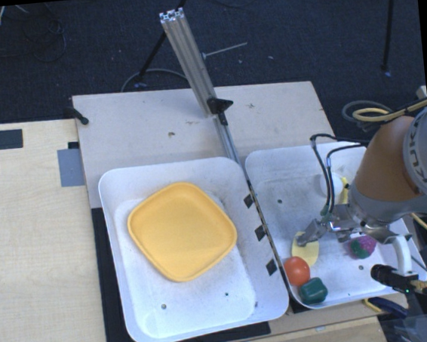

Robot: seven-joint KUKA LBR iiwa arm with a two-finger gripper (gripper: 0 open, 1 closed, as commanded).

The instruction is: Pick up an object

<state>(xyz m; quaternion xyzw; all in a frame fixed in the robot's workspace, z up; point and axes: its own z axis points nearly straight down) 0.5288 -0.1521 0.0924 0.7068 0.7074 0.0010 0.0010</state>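
The arm's jaws (pixel 320 231) are hovering over a flat yellow piece (pixel 307 249) in the right white bin (pixel 290 181); their state I cannot tell.

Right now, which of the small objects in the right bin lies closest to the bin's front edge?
The dark green object. It sits at the front rim, just below the orange-red ball; the purple object lies further back, beside the arm.

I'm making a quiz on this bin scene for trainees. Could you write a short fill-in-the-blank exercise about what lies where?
1. The yellow plate lies in the ___ bin.
2. The green object sits just below the ___ ball.
3. The gripper hangs over the ___ bin.
4. The purple object lies beside the arm in the ___ bin.

Missing words: left; orange; right; right
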